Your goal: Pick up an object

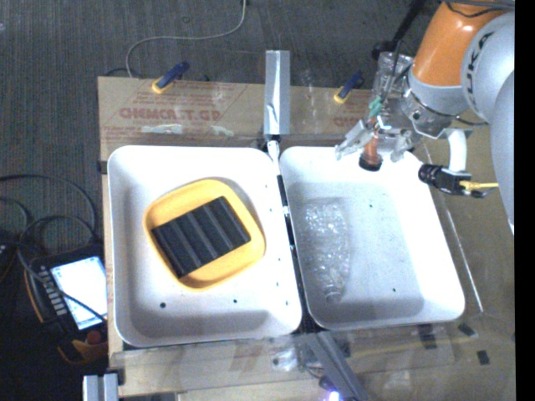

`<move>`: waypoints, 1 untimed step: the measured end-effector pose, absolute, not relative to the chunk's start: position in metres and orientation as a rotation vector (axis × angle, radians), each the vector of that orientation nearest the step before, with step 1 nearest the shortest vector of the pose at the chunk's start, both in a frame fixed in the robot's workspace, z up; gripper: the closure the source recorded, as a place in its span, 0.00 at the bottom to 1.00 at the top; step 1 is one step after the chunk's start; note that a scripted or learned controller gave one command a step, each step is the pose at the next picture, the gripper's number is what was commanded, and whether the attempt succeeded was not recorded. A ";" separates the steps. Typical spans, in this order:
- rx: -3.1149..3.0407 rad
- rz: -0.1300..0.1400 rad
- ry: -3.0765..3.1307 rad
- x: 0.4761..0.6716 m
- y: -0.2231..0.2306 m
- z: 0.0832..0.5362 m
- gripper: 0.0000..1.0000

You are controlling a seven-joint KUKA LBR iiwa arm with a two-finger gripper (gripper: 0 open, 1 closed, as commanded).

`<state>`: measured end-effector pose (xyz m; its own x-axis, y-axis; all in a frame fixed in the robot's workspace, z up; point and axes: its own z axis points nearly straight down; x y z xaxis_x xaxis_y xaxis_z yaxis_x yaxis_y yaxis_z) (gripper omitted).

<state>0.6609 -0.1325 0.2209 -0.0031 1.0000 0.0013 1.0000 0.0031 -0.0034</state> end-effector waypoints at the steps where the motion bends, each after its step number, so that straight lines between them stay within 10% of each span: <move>1: -2.260 0.001 -2.179 0.628 -0.120 0.094 0.00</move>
